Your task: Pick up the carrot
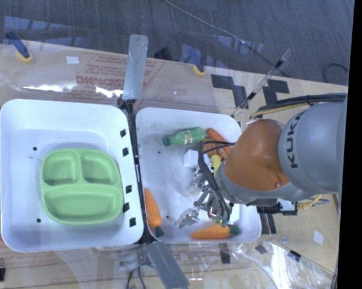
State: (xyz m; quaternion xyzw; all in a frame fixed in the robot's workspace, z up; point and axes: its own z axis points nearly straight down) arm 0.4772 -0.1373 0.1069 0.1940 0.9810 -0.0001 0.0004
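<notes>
i see my gripper hovering released near the carrot by the right bin's front edge; next i'd center and close.

Green divided plate in left bin; green bottle lying in right bin.

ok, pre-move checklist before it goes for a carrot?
1. Carrot in view: ok. One carrot along the right bin's near wall, another by its left wall, a third beside the green bottle.
2. Tool above the right bin: ok.
3. Tool open or shut: cannot tell.
4. Anything held in the tool: cannot tell.
5. Target free of clutter: ok, near-wall carrot lies alone, though hard against the wall.
6. Green tray in the left bin, out of the way: ok.
</notes>
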